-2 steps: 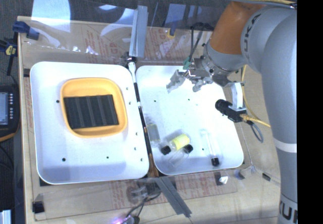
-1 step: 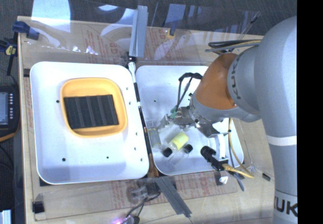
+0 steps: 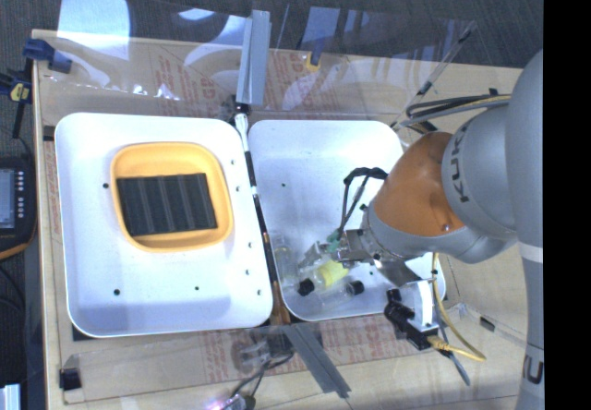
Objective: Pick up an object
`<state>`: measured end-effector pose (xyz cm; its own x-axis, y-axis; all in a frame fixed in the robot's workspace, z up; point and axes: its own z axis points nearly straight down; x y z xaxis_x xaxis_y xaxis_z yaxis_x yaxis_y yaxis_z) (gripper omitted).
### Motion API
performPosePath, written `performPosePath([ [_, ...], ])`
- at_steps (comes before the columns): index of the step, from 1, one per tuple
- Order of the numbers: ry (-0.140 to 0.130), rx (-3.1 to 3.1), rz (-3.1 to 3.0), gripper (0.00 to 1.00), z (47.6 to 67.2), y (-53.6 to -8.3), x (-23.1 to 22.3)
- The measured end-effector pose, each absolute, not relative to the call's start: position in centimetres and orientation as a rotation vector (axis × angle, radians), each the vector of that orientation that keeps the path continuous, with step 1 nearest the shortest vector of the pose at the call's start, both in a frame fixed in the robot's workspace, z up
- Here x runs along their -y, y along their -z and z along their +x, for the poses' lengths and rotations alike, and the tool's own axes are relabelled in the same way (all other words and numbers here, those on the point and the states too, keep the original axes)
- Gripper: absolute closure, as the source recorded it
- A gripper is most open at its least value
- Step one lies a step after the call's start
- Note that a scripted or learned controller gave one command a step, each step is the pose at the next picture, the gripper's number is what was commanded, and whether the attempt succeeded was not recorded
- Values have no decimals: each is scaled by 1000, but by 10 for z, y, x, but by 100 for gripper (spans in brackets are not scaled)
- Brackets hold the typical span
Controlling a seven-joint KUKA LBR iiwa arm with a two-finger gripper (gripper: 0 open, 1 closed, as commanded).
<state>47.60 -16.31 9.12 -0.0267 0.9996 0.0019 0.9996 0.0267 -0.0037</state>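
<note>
camera view: grey arm's two-finger gripper (image 3: 343,249) low in right shallow white bin (image 3: 305,159), just beside small yellow-green object (image 3: 325,275) near front wall; grip state cannot be told; left white bin (image 3: 83,214) carries orange-rimmed black tray (image 3: 168,198)

Tray (image 3: 169,198) in left bin (image 3: 83,279); small objects (image 3: 325,275) in right bin (image 3: 295,159).

The right bin's (image 3: 305,159) far half lies open. Its near corner is crowded by small clutter (image 3: 323,274) and the arm (image 3: 434,200). A yellow tray (image 3: 168,198) fills the left bin's (image 3: 83,242) middle.
</note>
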Motion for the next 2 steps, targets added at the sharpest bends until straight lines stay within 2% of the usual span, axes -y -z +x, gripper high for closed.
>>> performPosePath([
  [1, -2, 2256, -2183, 100, 477, -101, 163],
  [2, -1, 2315, -2121, 100, 566, -169, 157],
])
